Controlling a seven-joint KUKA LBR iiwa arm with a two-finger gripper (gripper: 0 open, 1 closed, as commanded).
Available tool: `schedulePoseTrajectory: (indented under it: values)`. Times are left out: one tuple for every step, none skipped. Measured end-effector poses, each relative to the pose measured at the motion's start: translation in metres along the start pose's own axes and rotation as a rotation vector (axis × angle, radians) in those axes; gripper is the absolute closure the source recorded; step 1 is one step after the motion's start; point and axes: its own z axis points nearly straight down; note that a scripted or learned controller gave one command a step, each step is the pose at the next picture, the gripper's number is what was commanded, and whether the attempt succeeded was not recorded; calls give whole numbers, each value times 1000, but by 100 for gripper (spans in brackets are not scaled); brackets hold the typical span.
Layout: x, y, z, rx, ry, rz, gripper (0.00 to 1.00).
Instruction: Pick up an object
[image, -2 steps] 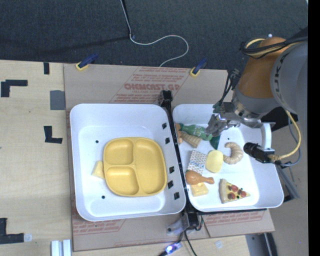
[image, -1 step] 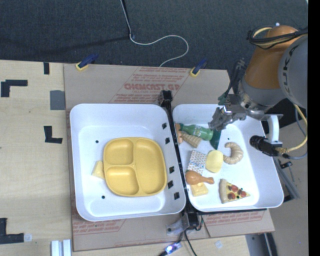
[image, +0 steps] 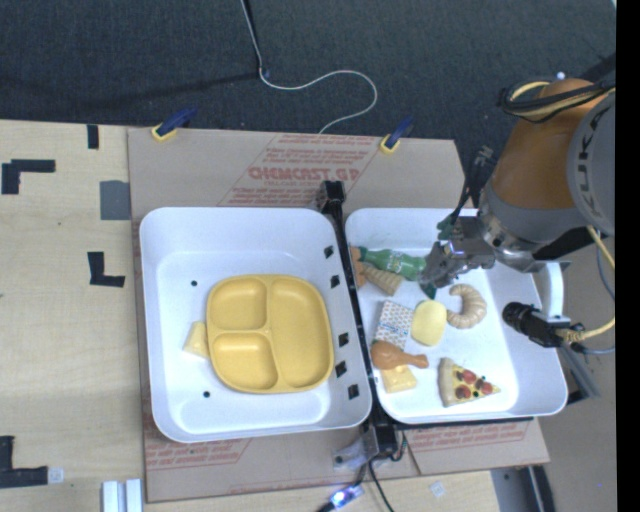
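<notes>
Starting at the near edge of the right bin (image: 545, 405), we see a pizza slice (image: 464, 382), with a drumstick (image: 392, 353) and a small yellow block (image: 399, 379) just beside it toward the divider. A little farther in lie a patterned white packet (image: 394, 322), a pale yellow round piece (image: 429, 322) and a curled croissant (image: 467, 305), the last two touching or nearly so. Beyond them a green bottle (image: 393, 262) and a ridged cone (image: 378, 279) rest against the divider. The left bin (image: 160, 240) carries a yellow divided plate (image: 270, 332) with a pale wedge (image: 196, 340) at its side.

Our claw (image: 440, 268) sits low over the gap between bottle, round piece and croissant. We cannot tell whether it is spread or closed, and we see nothing between its tips.

The toys are crowded, so we judge the main risk is a descent that lands on two pieces at once, or wedges between them and shoves them aside instead of catching one. The round piece could also roll off, and the bottle's smooth side could slip out on lifting.
</notes>
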Motion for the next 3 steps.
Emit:
schedulePoseTrajectory:
  values:
    - [12, -57, 3, 3, 1, 1, 100]
    - [7, -57, -2, -1, 1, -1, 100]
    - [10, -56, -1, -1, 1, -2, 100]
